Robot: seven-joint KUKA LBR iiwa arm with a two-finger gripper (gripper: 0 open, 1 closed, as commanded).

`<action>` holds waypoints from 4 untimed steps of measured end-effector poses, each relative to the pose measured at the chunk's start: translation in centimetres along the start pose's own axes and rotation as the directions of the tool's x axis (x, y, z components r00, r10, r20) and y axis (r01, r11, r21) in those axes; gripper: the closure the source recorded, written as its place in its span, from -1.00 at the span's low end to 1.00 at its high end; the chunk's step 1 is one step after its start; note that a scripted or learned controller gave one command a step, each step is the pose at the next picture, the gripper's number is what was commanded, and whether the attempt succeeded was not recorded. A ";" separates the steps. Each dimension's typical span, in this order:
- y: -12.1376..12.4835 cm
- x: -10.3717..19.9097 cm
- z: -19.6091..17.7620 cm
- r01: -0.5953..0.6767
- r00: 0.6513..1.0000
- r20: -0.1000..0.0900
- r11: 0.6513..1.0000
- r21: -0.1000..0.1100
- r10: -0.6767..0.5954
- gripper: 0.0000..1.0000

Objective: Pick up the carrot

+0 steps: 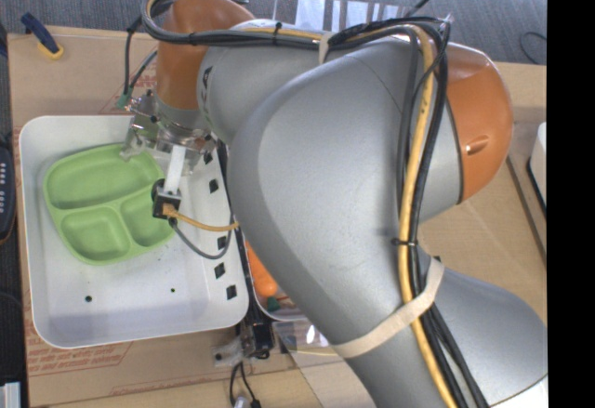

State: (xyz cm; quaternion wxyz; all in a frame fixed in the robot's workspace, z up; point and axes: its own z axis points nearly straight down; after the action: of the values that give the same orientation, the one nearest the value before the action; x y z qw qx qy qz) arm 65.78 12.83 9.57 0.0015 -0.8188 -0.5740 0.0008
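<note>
Pincer (139, 132) over green moulded plate (93, 202) | fingers unclear, cannot tell | orange sliver, perhaps carrot (263, 281), under arm

Robotics lab, large grey arm (353, 202) (cables strapped along it), white bin (112, 304) on cardboard-topped bench (74, 355)

1. My arm (353, 183) is bulky, smooth grey casings with rounded orange joint sections; one orange dome sits upper right, another upper left.
2. Black and yellow cables run along its casing; a pale strap binds them lower down.
</note>
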 end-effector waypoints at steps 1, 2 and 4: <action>-1.7 4.3 -8.5 -0.073 0.997 -0.001 0.997 -0.001 0.073 -1.00; -15.0 -0.1 -0.7 -0.185 0.983 0.017 0.983 0.017 0.185 -1.00; -19.0 -1.6 -10.5 -0.634 0.774 0.011 0.774 0.001 0.634 1.00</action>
State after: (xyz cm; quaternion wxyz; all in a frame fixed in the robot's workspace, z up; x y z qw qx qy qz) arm 47.43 17.74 20.18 0.0003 -0.9642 -0.2651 0.0066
